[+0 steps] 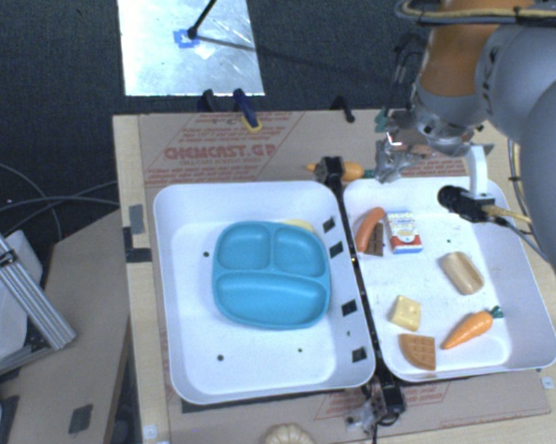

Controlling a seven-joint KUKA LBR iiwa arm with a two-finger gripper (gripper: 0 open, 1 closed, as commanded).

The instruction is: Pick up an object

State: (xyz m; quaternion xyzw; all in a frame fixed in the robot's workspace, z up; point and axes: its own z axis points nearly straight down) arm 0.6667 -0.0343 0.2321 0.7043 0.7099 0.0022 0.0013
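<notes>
My pincer [390, 165] hangs over the far rim of the right bin [522, 291]. In that bin, a sausage [368, 227] lies at the far left, a carton [404, 232] just right of it, and a bread roll [461, 273] further right. Nearer lie cheese [406, 313], a waffle [418, 351] and a carrot [469, 328]. The left bin [182, 269] holds a tray [270, 273].

2 white bins [248, 195], 1 blue tray [270, 273] and 6 toy foods (1 carrot [468, 328] among them).
</notes>
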